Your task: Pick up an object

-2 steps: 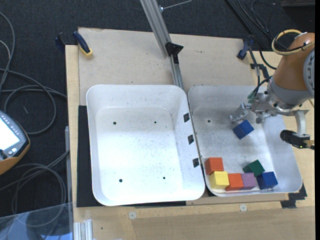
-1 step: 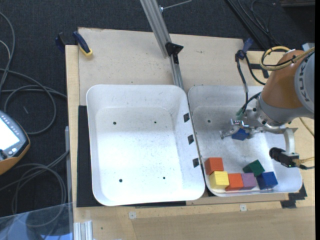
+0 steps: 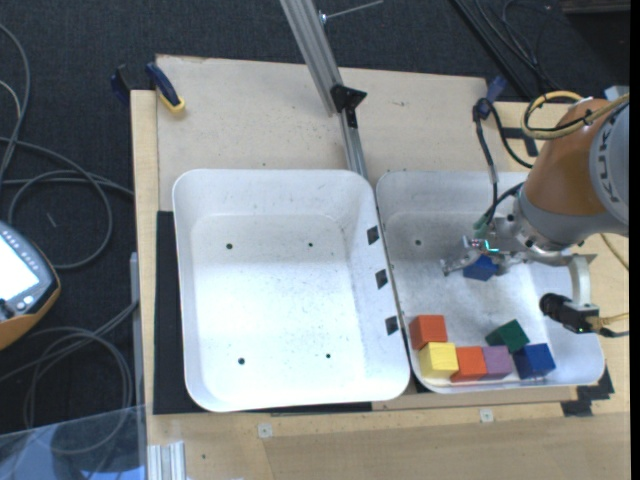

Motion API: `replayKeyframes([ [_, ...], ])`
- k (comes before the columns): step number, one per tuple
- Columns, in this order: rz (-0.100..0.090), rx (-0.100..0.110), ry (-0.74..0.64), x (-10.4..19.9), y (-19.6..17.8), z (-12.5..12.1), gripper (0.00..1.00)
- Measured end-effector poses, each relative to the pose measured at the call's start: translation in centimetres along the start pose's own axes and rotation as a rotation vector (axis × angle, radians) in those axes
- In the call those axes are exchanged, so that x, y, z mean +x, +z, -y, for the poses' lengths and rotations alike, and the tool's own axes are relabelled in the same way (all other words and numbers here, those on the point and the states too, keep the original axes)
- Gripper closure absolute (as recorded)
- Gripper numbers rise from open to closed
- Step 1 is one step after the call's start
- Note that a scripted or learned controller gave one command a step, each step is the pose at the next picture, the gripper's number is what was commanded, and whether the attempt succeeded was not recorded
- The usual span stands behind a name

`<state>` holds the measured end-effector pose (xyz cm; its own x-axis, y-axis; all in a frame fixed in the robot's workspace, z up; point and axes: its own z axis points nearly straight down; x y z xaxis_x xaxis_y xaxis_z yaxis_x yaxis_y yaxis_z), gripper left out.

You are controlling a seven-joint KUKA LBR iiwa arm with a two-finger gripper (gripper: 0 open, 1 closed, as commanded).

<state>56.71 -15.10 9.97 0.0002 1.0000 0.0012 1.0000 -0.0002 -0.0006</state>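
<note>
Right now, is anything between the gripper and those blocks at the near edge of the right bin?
Nothing visible. The gripper sits over the right bin with a small blue object at its tip. Bare bin floor separates it from the cluster: orange block, yellow block, green block.

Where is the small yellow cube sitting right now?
The small yellow cube lies in the right white bin, near its front left corner, just below the orange-red block and left of the orange cube.
</note>
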Motion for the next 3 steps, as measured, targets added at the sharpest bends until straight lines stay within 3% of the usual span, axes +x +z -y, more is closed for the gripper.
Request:
replayKeyframes([
  [1, 0.000, -0.003, 0.001, 0.0, -1.1, -0.1, 1.00],
  [2, 0.000, -0.002, 0.001, 0.0, -1.1, -0.1, 0.00],
  [3, 0.000, -0.004, -0.006, 4.2, 0.0, -5.2, 0.00],
])
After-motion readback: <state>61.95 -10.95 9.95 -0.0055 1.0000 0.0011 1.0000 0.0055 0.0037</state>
